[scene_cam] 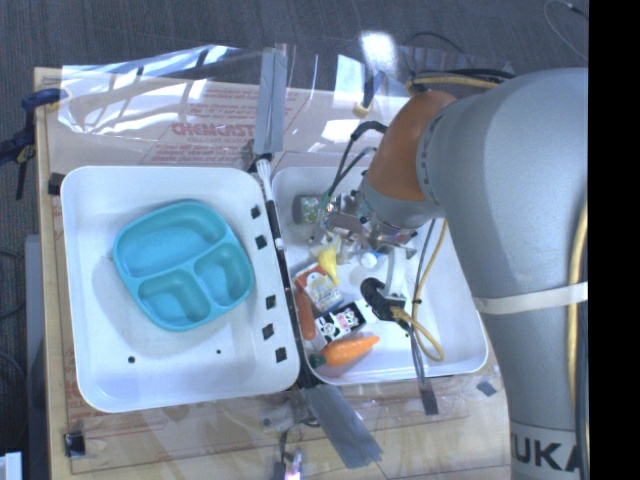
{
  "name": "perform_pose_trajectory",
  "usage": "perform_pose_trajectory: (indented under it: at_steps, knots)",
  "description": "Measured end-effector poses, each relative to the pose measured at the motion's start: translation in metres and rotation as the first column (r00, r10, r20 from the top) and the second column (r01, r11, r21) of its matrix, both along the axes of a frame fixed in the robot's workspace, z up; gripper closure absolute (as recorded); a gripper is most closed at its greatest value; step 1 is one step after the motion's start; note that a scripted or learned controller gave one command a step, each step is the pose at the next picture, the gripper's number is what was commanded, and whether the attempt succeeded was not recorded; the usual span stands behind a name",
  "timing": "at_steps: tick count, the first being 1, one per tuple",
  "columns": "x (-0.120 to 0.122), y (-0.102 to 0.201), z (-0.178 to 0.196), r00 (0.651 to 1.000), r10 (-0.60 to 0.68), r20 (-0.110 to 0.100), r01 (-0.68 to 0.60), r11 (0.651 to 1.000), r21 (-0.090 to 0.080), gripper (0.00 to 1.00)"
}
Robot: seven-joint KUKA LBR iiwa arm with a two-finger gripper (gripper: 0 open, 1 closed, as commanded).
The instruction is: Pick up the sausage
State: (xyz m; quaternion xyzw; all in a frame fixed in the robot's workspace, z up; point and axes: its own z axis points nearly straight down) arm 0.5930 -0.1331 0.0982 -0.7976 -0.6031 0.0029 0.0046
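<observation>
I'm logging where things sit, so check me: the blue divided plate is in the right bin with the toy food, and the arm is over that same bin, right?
Not quite. The camera view shows the blue divided plate in the left bin, alone. The toy food, such as the carrot, lies in the right bin, and the arm is over that right bin.

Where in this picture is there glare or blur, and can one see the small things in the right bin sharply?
In the camera view, bright glare lies on the clear plastic sheet behind the bins; the blue divided plate in the left bin is evenly lit and fairly sharp; the small items in the right bin, such as the carrot, look soft and crowded, and the arm covers part of them.
</observation>
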Motion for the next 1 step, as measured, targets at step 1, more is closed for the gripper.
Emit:
perform_pose_trajectory:
  at_steps: [1]
  knots:
    - [0.0069, 0.0481, 0.0921, 0.98, 0.201, 0.007, -0.201, 0.98, -0.002, 1.0]
